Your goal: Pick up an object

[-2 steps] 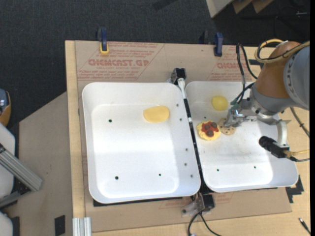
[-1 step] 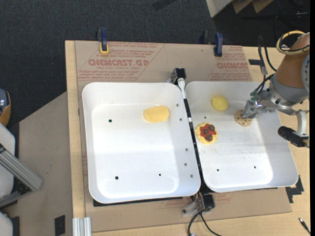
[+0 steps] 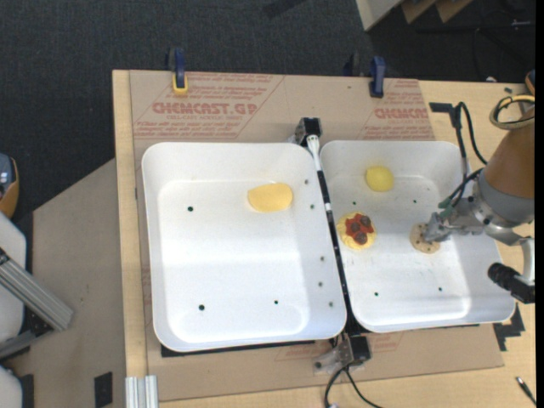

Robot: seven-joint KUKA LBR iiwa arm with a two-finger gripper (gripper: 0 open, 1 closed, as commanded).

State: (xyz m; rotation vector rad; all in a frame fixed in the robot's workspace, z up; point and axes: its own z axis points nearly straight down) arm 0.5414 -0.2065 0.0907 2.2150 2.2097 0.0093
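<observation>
Reaching: our gripper [image 3: 429, 235] is low in the right bin [image 3: 408, 314], right over a small tan round thing [image 3: 422, 243].
Jaws: honestly we can't tell whether they're spread or pinching it.
Other stuff: pizza toy [image 3: 357, 230] just left of it, yellow ball [image 3: 379, 178] at the far side, yellow oval [image 3: 270, 198] in the left bin [image 3: 229, 313].
Progress: we'd say nothing's lifted yet; grab and raise remain.

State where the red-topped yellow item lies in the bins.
The red-topped item lies in the right bin, near the divider, below the small yellow ball and left of the gripper.
</observation>
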